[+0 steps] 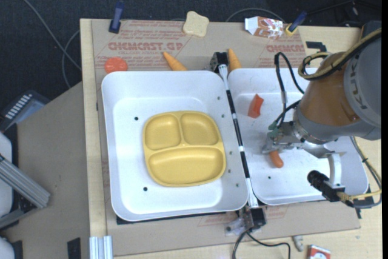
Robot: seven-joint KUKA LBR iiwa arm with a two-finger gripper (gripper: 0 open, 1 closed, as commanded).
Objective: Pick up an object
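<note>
We hover our gripper (280, 144) low in the right bin (303, 191), just above the small orange piece (277, 159); finger spread we cannot tell. Next: descend and close.

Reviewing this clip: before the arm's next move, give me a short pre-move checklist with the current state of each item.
1. Target in reach: small orange sausage-shaped piece lies on the floor of the right-hand white bin, directly at the pincer. Ok.
2. Piece between the pincer tips: hidden by the wrist. Cannot tell.
3. Neighbours clear: red-orange wedge-shaped piece lies apart, further up the same bin. Ok.
4. Cables: black cable loops over the right bin close to the arm. Not ok.
5. Drop area: yellow three-compartment plastic plate sits flat in the left-hand white bin. Ok.
</note>
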